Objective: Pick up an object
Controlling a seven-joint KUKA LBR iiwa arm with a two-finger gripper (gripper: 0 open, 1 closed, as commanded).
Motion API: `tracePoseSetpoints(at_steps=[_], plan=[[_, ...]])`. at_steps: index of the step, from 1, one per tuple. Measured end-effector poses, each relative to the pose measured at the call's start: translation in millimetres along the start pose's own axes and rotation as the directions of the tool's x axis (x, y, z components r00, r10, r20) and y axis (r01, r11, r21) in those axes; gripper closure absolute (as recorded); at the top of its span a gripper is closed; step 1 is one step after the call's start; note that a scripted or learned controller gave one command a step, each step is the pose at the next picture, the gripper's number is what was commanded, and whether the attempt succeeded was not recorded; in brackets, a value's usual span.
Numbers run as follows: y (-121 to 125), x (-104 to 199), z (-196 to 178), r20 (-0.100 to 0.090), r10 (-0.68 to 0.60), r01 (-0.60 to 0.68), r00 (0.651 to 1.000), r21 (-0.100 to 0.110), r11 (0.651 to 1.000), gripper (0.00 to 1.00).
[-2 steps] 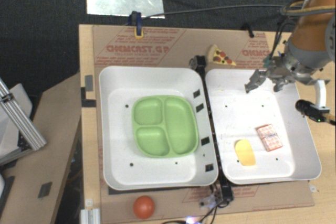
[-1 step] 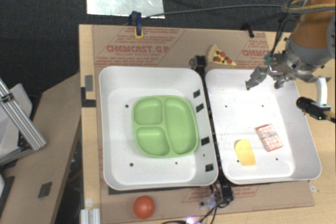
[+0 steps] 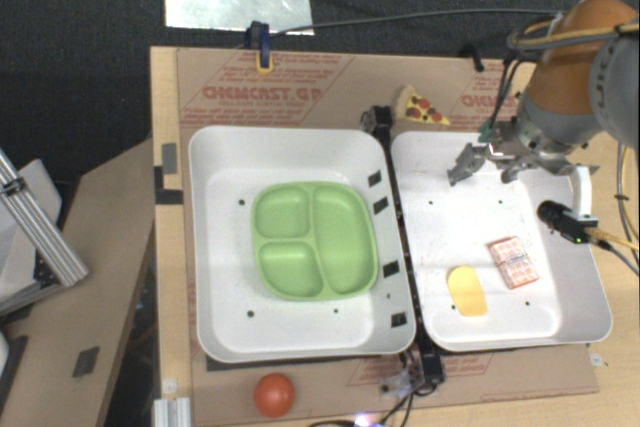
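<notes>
In the right bin (image 3: 440, 325) lie a flat yellow piece (image 3: 467, 291) near the front and a small pink-and-white patterned block (image 3: 512, 262) to its right. My gripper (image 3: 486, 164) hangs over the back of that bin, its two grey fingers spread apart with nothing between them. It sits well behind both objects. The left bin (image 3: 215, 315) holds a green divided plate (image 3: 314, 239) at its middle.
A toy pizza slice (image 3: 421, 106) lies on the cardboard behind the right bin. A red ball (image 3: 274, 394) rests on the bench in front of the left bin. A blue clamp (image 3: 259, 43) and cables sit at the back.
</notes>
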State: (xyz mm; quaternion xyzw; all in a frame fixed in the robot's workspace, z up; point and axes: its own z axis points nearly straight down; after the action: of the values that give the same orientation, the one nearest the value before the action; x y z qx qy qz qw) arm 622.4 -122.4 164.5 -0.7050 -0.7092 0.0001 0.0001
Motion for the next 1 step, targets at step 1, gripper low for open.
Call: tracePoseSetpoints(at_steps=[1], plan=[[-2.6, 4.9, 61.2, 0.0, 0.003, -0.003, 1.0, 0.001, 1.0, 0.0]])
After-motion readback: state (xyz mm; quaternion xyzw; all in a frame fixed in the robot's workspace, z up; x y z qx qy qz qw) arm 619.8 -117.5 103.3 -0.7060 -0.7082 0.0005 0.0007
